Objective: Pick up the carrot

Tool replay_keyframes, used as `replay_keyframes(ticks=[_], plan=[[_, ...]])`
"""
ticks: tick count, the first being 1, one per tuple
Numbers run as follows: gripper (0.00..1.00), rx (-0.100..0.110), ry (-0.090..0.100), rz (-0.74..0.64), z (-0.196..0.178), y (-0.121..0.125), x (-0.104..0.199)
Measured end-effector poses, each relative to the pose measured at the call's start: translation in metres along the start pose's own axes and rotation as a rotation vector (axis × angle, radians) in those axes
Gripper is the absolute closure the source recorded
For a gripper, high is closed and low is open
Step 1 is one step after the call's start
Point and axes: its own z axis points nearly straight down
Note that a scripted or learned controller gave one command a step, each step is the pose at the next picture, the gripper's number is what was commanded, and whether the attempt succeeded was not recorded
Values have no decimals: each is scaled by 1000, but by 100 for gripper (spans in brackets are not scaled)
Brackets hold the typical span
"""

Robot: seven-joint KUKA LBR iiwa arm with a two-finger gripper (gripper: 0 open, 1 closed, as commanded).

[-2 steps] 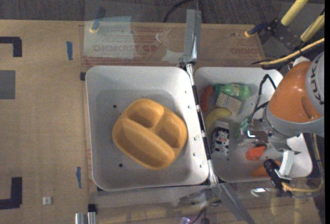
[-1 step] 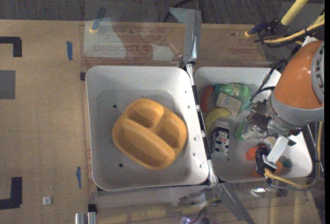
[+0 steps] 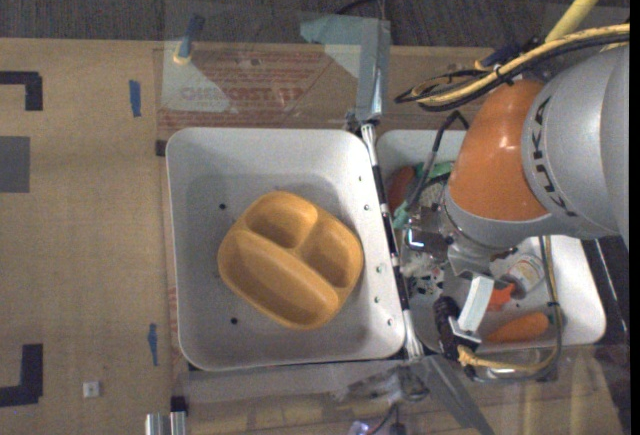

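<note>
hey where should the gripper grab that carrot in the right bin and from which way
Judging from what shows, grip the carrot across its narrow width near mid-length, coming straight down from above. It lies flat and roughly left to right on the floor of the right bin, close to the near wall, so a side approach looks blocked. Its left end is hidden behind the arm.

A yellow divided tray (image 3: 291, 259) lies tilted in the left white bin (image 3: 195, 173); cardboard bench (image 3: 80, 243) beneath.
</note>
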Motion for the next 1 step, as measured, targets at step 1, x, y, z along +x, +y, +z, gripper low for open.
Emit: replay_keyframes(ticks=[1], plan=[[100, -3, -1, -89, 1, 9, -3]])
